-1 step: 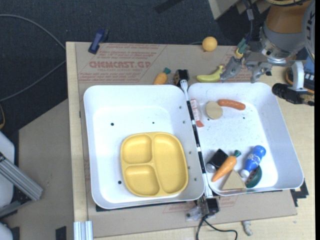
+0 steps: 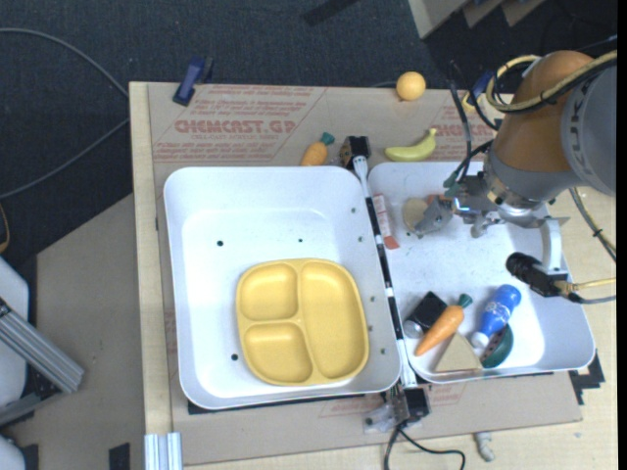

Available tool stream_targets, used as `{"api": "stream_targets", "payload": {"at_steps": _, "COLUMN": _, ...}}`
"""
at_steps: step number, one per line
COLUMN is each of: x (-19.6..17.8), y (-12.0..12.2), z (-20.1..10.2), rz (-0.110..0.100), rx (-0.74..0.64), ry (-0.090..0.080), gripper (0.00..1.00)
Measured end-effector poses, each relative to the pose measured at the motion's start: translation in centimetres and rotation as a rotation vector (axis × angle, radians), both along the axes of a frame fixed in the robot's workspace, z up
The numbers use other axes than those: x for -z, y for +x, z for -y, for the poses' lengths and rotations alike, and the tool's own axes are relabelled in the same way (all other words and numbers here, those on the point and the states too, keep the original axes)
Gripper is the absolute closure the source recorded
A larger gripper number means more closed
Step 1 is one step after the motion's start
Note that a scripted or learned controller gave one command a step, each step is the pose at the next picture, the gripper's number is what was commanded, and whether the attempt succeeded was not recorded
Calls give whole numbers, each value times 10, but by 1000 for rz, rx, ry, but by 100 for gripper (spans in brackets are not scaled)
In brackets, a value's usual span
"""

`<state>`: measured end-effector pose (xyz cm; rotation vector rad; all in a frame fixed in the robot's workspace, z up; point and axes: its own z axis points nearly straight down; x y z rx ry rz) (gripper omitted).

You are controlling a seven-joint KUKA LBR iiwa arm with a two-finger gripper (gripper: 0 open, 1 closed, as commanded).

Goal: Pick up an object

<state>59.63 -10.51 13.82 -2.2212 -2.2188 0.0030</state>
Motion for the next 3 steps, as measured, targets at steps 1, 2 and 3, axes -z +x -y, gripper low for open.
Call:
{"api": "stream_targets", "payload": {"at_steps": 1, "x": 48, "y": -103, "z": 52, "rz": 0, "rx": 2, "ry": -1, "gripper": 0}}
{"api": "stream_targets", "payload": {"at_steps": 2, "x": 53, "y": 16, "z": 49, "rz": 4, "rx": -2, "ry": 0, "gripper": 0}}
{"api": "stream_targets", "payload": {"at_steps": 3, "x": 54, "y": 68, "z": 20, "rz": -7, "rx": 1, "ry": 0, "gripper": 0}}
